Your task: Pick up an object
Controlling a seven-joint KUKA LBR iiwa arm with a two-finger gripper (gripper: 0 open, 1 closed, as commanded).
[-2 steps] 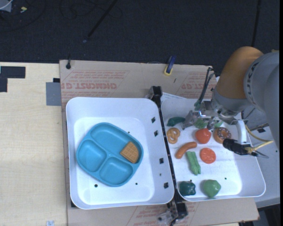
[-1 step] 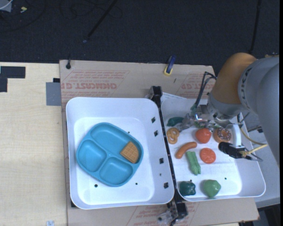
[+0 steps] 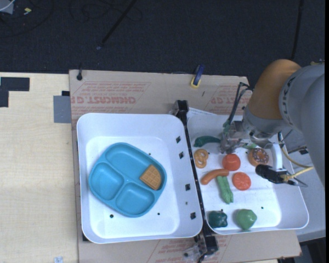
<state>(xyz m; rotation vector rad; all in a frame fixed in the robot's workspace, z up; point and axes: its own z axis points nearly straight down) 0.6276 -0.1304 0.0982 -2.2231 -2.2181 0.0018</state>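
While the gripper (image 3: 230,142) sits low over the right bin (image 3: 288,215), its fingers are too small and dark to read, so I cannot tell how far apart they stand or whether they hold anything. Just below it lies a red tomato (image 3: 231,161). Same bin: pretzel (image 3: 200,158), orange sausage (image 3: 214,176), green bean pod (image 3: 225,189), red disc (image 3: 241,181), two green peppers (image 3: 217,218) (image 3: 245,218), dark green item (image 3: 206,141) near the top. Left bin (image 3: 98,127) holds a blue divided plate (image 3: 112,182) with a waffle (image 3: 151,177) on its right compartment. Arm (image 3: 296,100) enters from the right, wrist bent down.
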